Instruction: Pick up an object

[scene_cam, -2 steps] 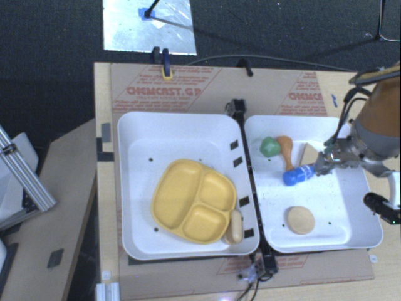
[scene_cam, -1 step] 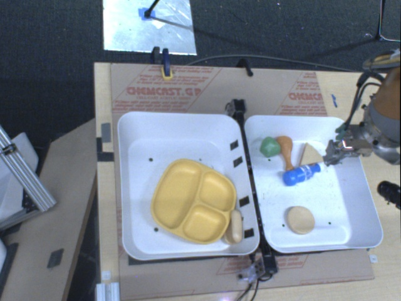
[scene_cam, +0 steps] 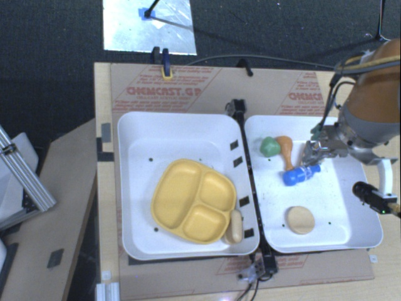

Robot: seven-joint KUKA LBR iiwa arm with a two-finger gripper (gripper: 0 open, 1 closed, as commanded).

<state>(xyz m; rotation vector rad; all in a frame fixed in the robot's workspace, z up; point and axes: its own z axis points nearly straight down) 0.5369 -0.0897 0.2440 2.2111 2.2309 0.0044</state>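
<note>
1. Camera view: the claw [scene_cam: 311,153] is being seen low over the right bin [scene_cam: 360,231], at the end of the grey arm [scene_cam: 369,105] that is reaching in from the right.
2. How far the claw is spread cannot be told; nothing is being shown clearly between its tips.
3. A blue object [scene_cam: 299,175] is lying just below the claw, close to it or touching it; which cannot be told.
4. An orange piece [scene_cam: 286,150] is lying just left of the claw, with a green piece [scene_cam: 270,147] touching its left side.
5. A round tan disc [scene_cam: 300,219] is resting nearer the front of the same bin, well apart from the claw.
6. In the left bin [scene_cam: 138,168], a yellow compartment tray [scene_cam: 193,200] is lying tilted, with a pale oblong object [scene_cam: 235,226] touching its lower right edge.
7. Both bins are being carried on a brown board [scene_cam: 188,86] covering the surface; red printing reading "CHEMCAST GP" is being shown along its far edge.
8. A blue clamp [scene_cam: 165,60] is gripping that far edge, and a shiny sheet [scene_cam: 150,17] is lying beyond it on the dark floor.
</note>
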